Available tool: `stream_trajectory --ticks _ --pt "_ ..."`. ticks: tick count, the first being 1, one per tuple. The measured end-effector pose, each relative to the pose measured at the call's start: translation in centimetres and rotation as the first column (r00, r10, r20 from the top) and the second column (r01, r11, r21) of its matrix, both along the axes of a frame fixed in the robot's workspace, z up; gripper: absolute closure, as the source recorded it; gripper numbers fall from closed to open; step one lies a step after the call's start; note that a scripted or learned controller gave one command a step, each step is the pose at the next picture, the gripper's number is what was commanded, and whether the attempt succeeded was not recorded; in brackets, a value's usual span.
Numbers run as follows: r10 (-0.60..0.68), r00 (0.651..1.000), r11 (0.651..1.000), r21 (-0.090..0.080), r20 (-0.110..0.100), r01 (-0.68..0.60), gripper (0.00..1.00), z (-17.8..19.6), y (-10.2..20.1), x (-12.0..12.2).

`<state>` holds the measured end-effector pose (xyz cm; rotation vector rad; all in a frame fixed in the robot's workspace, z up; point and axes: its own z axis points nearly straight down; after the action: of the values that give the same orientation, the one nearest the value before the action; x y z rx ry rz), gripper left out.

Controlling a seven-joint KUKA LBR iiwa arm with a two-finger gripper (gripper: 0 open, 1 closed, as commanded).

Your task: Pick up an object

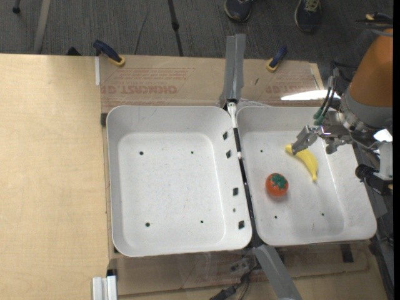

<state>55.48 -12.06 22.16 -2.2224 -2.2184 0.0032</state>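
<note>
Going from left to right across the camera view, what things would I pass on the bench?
Left white bin → tomato → banana → the arm's gripper, which hangs over the banana's upper end.

Bench [50,167] bears two white bins [169,180] [337,224], cardboard sheet [162,83].

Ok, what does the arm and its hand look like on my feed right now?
The arm shows a rounded orange band above a grey wrist section. The hand is a compact grey metal unit with dark fingers. Thin cables, one greenish, run along the wrist. White and black fittings sit on its right side.
</note>
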Motion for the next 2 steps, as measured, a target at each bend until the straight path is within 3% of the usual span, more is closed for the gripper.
stream_trajectory --ticks 1,2 --pt "0.057 0.998 0.998 0.001 0.001 -0.057 0.0 -13.0 1.7 0.6" --pt "0.197 0.98 0.98 0.002 0.0 -0.197 0.0 -13.1 2.0 -4.8"
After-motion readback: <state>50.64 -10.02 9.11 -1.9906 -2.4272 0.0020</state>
